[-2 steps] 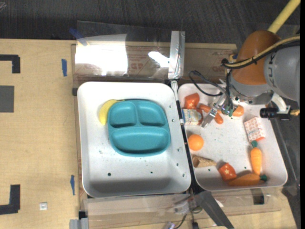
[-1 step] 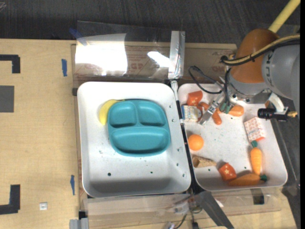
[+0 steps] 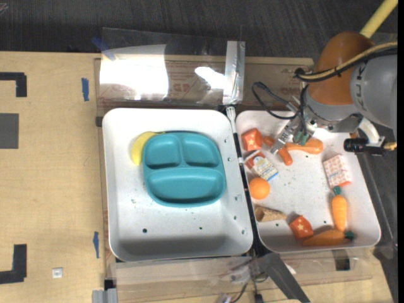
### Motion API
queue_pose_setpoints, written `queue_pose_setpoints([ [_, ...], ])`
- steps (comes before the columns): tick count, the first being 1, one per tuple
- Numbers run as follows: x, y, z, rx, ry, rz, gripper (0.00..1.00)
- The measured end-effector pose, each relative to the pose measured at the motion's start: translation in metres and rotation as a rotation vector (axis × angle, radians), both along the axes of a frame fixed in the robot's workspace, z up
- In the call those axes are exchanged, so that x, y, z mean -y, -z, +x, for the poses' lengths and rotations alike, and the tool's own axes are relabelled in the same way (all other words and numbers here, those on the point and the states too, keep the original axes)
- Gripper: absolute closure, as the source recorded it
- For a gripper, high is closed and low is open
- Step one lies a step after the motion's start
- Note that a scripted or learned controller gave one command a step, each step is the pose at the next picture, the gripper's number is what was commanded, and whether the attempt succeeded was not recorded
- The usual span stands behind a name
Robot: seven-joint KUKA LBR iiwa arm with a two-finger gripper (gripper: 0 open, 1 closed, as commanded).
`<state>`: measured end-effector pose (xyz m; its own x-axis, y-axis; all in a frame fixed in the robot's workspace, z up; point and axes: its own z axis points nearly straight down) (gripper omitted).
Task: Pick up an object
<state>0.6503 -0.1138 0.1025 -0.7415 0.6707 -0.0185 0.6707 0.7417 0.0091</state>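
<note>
My gripper [image 3: 292, 134] is low over the far part of the right bin [image 3: 372, 226], between a red toy [image 3: 251, 139] on its left and an orange carrot-like piece [image 3: 307, 147] on its right. A smaller orange piece [image 3: 285, 155] lies just in front of it. Nothing can be made out as held. The grey arm with its orange band comes in from the upper right and hides the bin's far right corner.
The right bin also holds a small printed packet [image 3: 262, 166], an orange ball [image 3: 259, 188], a pink packet [image 3: 334, 170], a carrot [image 3: 339, 211], a red pepper [image 3: 300, 226] and a brown cone [image 3: 269, 214]. In the left bin [image 3: 120, 219] a teal divided plate [image 3: 184, 168] lies over a yellow item [image 3: 139, 146].
</note>
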Motion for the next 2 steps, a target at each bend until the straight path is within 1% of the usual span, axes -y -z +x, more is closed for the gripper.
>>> queue_pose_setpoints([
  [1,-0.059,-0.104,-0.007,-0.002,0.084,0.008,1.00],
  [2,-0.125,-0.166,-0.010,-0.008,0.193,0.010,1.00],
])
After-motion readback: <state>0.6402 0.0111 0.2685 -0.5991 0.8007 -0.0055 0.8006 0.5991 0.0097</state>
